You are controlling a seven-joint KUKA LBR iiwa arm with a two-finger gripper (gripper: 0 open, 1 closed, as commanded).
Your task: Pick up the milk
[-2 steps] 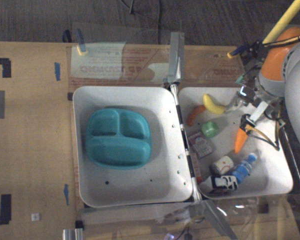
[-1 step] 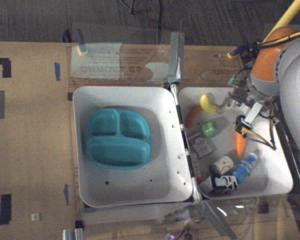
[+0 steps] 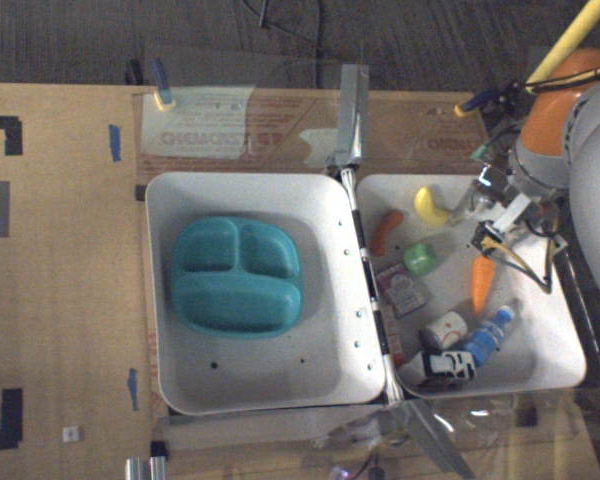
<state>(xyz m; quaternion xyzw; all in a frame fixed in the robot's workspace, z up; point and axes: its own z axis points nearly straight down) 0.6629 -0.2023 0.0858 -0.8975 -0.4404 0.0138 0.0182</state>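
Note:
The milk looks to be the small white carton with black patches, lying on its side at the near edge of the right bin. A blue bottle and a pale can lie right beside it. My gripper hangs over the far right part of the same bin, just above the top of an orange carrot. It is well apart from the carton, and nothing shows in its grasp.
The right bin also holds a yellow piece, a red sausage, a green apple and a small labelled box. A teal divided tray lies in the left bin. Cables trail around the wrist.

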